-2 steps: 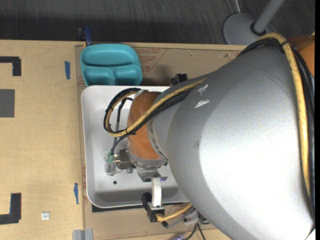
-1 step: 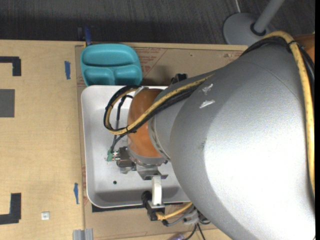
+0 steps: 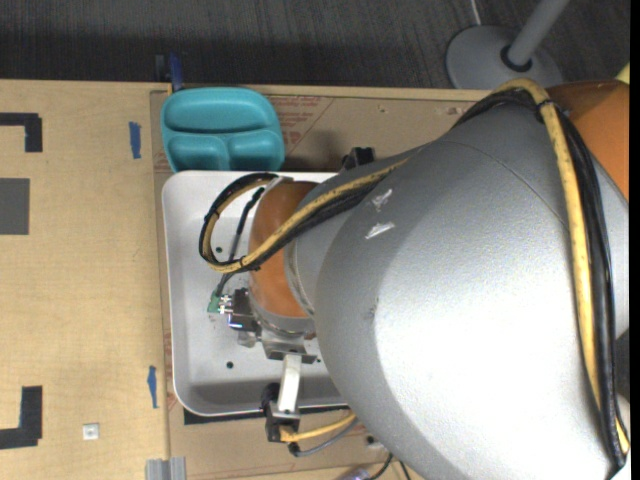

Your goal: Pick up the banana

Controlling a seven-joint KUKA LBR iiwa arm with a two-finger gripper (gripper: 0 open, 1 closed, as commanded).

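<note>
Grey arm (image 3: 470, 298) hangs over the white bin (image 3: 190, 368) at the worktop's near edge, banana unseen, so the pick looks undone; grip state untellable.

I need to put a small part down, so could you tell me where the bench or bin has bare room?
The brown bench top left of the white bin lies bare, apart from black markings. Inside the bin, a strip of floor along its left wall is free. The arm covers the rest, and a teal tray borders the bin's far edge.
</note>
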